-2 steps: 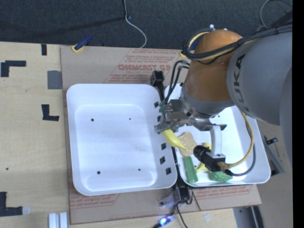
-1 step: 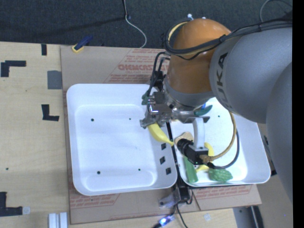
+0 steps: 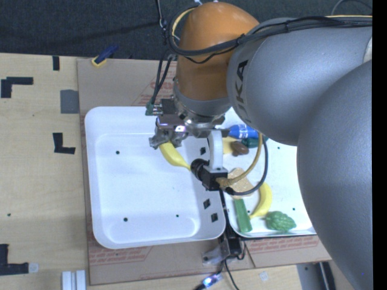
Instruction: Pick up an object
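1. A yellow banana hangs beneath the arm's wrist, over the right part of the left bin; its upper end sits at the pincer, apparently nipped there, though the fingers are too hidden to say for sure whether they are spread or pressed together.
2. The banana is curved, bright yellow, its lower tip pointing down and right toward the bins' shared wall.
3. The orange band and grey arm loom over the scene from the right, covering much of the right bin and the pincer's far side.
4. Black cables trail down the wrist, and a black fitting dangles just beside the banana's tip.
5. In the right bin lie a second banana, a green stick-shaped item, a leafy green toy, a tan piece and a blue-and-white bottle, close together.
6. Both bins rest on a cardboard sheet on the pale worktop.
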`<control>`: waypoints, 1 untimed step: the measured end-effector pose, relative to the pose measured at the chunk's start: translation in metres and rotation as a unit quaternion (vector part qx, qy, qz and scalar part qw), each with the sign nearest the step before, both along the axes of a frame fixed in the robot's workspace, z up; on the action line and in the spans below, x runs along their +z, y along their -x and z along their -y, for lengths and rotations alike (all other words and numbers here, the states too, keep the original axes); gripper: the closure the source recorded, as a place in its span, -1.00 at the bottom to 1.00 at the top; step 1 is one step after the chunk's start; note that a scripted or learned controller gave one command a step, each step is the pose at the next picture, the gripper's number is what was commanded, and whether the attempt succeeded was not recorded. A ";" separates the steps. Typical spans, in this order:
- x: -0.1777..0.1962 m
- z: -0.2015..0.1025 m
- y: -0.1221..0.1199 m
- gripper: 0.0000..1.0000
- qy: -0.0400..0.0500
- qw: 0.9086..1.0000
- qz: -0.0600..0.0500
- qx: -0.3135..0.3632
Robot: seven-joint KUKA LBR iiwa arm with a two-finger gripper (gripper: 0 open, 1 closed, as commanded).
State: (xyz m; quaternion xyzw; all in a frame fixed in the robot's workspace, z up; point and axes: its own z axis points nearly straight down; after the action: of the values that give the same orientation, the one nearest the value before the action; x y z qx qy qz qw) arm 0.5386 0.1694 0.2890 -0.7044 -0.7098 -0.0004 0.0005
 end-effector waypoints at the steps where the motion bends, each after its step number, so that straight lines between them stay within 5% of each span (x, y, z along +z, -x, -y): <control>1: 0.009 0.003 0.001 1.00 0.002 1.000 -0.002 -0.001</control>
State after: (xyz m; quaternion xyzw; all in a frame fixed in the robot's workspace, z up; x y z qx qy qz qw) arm 0.5376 0.1660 0.2982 -0.7054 -0.7088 0.0022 0.0007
